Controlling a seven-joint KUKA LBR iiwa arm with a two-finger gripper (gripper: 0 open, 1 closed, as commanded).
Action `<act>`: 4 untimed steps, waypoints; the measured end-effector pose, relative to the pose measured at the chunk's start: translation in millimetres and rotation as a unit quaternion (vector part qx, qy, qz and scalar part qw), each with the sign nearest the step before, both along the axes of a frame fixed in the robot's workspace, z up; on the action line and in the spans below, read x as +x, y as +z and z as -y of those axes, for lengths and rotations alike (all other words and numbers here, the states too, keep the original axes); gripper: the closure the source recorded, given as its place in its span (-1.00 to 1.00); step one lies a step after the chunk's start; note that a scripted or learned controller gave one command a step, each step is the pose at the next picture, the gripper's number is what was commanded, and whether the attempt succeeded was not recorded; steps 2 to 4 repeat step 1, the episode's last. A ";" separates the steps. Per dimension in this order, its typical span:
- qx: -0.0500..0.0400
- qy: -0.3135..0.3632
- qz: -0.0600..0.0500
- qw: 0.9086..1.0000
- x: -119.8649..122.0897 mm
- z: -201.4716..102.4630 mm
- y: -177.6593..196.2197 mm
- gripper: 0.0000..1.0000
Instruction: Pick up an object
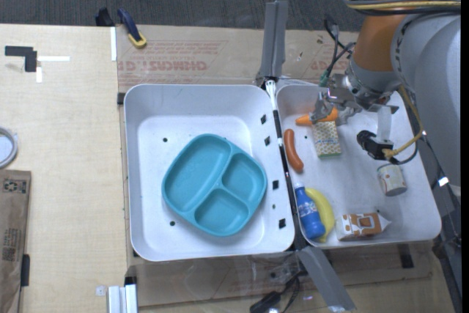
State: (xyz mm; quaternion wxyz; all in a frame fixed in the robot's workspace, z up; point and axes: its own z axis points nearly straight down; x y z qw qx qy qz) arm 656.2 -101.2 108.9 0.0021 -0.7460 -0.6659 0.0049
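The right bin [418, 231] holds several objects: a red sausage [294, 150], a yellow-green sponge [327, 138], an orange carrot-like piece [305, 119], a blue bottle [308, 213], a banana [323, 207], a small brown carton [360, 226] and a grey cylinder [392, 180]. My gripper [325, 108] hangs low over the far left part of this bin, right above the sponge's far end and beside the orange piece. Part of the orange piece is hidden by the wrist.
The left bin [146, 113] holds a blue divided plate [213, 185]. A grey divider post [274, 40] rises between the bins at the back. A black cable end [370, 144] dangles from the arm over the right bin. A yellow-blue clamp [132, 29] lies on the bench.
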 end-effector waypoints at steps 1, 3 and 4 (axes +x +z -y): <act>0.001 -0.001 0.005 1.000 2.9 -47.7 158.7 1.00; 0.001 -0.001 0.005 1.000 2.9 -47.7 158.7 1.00; 0.001 -0.001 0.005 1.000 2.9 -47.7 158.7 1.00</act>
